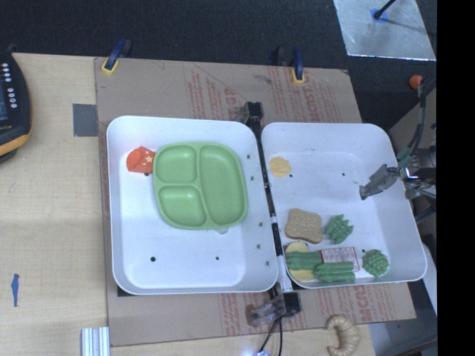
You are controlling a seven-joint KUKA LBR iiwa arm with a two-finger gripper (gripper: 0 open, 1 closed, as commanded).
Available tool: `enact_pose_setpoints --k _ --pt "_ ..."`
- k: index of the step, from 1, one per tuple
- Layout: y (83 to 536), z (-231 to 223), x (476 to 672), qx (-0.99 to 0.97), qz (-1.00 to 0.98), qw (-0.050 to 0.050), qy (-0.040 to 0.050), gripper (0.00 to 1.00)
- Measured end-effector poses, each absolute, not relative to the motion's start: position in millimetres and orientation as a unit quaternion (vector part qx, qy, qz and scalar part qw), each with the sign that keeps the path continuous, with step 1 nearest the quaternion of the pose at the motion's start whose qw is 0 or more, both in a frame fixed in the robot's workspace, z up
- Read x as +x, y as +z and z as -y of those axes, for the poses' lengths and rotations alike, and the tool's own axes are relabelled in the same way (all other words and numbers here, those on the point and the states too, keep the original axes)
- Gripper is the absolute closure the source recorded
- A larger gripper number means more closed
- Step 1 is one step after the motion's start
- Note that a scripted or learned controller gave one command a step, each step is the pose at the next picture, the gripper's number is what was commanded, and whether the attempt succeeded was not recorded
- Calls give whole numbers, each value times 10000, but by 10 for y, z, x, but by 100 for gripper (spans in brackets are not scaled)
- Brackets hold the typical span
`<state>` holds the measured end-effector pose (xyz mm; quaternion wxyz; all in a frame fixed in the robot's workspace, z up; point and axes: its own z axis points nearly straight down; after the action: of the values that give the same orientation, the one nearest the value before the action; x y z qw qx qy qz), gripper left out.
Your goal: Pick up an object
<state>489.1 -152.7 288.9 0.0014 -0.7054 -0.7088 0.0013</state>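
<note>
Green divided plate (200,185) beside red toy (139,160)

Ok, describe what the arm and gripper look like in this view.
The gripper appears as a dark grey, angular finger piece over the right bin. Behind it sits a cluster of metal-grey wrist parts with a small teal-green spot. A thin dark cable curves upward from there, near a small orange piece.

— Where do you have the arm?

— I see it coming in from the right edge, low and nearly level. The gripper (373,185) points left and slightly down, hanging over the right side of the right bin (326,133).

— Fingers?

— I can't make them out; the tip is a dark grey wedge. Nothing visible in it.
</note>
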Motion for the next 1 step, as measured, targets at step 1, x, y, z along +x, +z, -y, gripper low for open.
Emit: enact_pose_setpoints --k 1 --pt "1343 1692 5680 -7036 7106 11 18 0"
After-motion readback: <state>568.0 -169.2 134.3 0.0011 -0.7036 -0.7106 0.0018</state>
